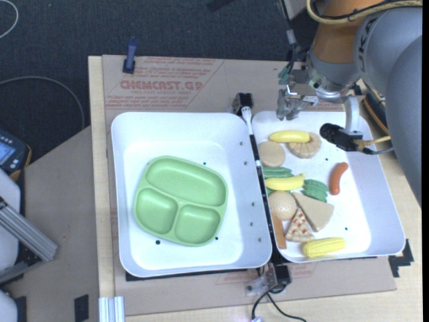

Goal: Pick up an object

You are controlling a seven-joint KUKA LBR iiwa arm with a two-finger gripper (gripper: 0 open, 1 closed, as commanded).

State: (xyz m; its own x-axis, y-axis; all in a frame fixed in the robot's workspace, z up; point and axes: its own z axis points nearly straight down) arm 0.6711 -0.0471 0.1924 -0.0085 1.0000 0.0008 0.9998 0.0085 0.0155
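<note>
The right bin [375,200] holds several toy foods: a yellow banana [289,137], a tan round bun [272,154], a ridged pastry [305,147], a red sausage [338,178], a green pod [276,172], a pizza slice [298,228] and a corn cob [324,247]. My gripper [289,109] hangs over the bin's far left corner, just beyond the banana and above it. Nothing shows under its tip. The grey arm with its orange band [342,32] reaches in from the upper right.
The left bin [127,139] carries a green divided plate [179,200]. A black clip [242,102] sits on the far edge between the bins. Black cable and a black fitting [338,137] hang off the arm over the right bin's far side. Brown cardboard [161,82] lies under both bins.
</note>
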